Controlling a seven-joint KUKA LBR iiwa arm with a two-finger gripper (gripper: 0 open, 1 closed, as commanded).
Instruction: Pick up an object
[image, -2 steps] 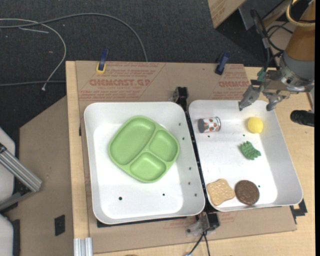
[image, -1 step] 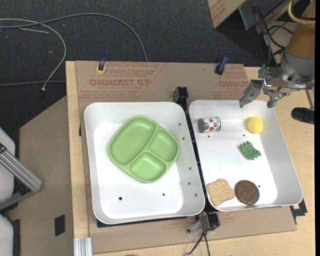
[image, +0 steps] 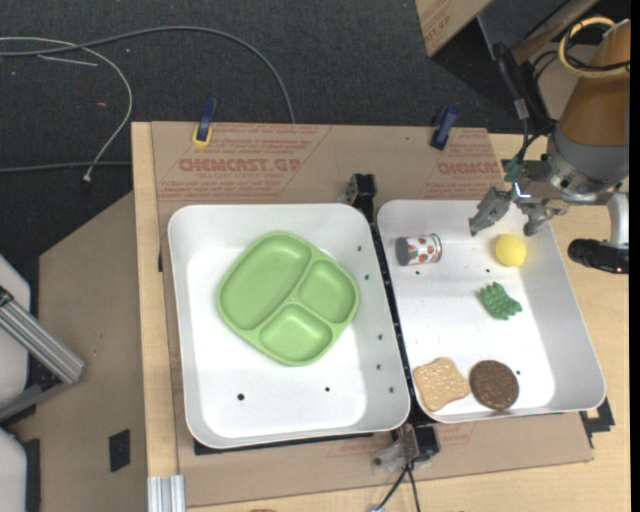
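The right bin (image: 570, 340) holds a yellow lemon (image: 511, 250), a small can lying on its side (image: 419, 249), a green leafy piece (image: 499, 301), a tan cracker (image: 440, 384) and a brown cookie (image: 494, 385). My gripper (image: 512, 216) hangs over the bin's far end, just above and beside the lemon. Its two fingers are spread apart, one at the left and one near the lemon, with nothing between them.
The left bin (image: 200, 380) carries a green three-compartment plate (image: 288, 297). Blue clamps (image: 206, 118) grip the cardboard at the back edge. Cables lie on the dark floor behind, and the arm (image: 597, 110) enters from the upper right.
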